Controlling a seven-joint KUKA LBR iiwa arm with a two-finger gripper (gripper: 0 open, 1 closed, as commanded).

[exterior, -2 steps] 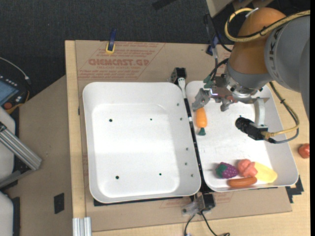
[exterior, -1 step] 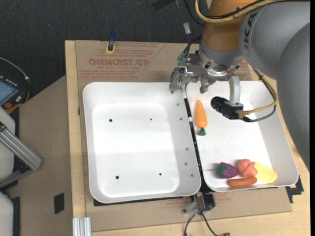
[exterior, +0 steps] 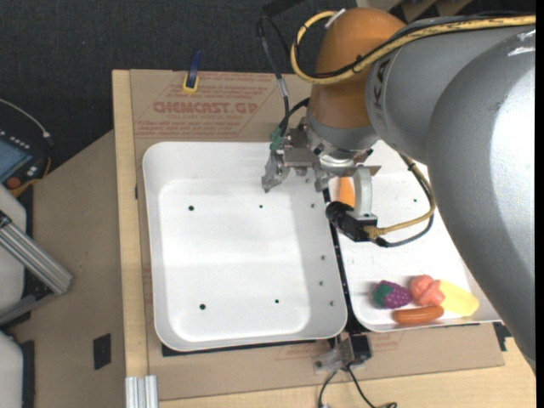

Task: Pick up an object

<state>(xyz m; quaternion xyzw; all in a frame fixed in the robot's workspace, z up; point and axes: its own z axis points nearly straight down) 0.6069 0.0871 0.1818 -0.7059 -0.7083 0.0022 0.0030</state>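
My gripper [exterior: 296, 180] hangs over the far right corner of the left bin [exterior: 155, 228], close to the divide between the two bins. Its fingers stand apart and open, with only white bin floor showing between them. An orange toy [exterior: 344, 191] lies in the right bin [exterior: 399, 195] just right of the gripper, partly hidden by the wrist. At the near end of the right bin sit purple grapes [exterior: 391, 294], a pink-orange toy [exterior: 427, 289], a yellow piece [exterior: 460, 300] and a red sausage-shaped toy [exterior: 418, 315].
The bulky grey arm covers the right bin's far and right side. A yellow cable loops over the orange wrist band, and a black cable connector [exterior: 357, 224] hangs by the divide. Both bins rest on a brown cardboard sheet [exterior: 212, 104].
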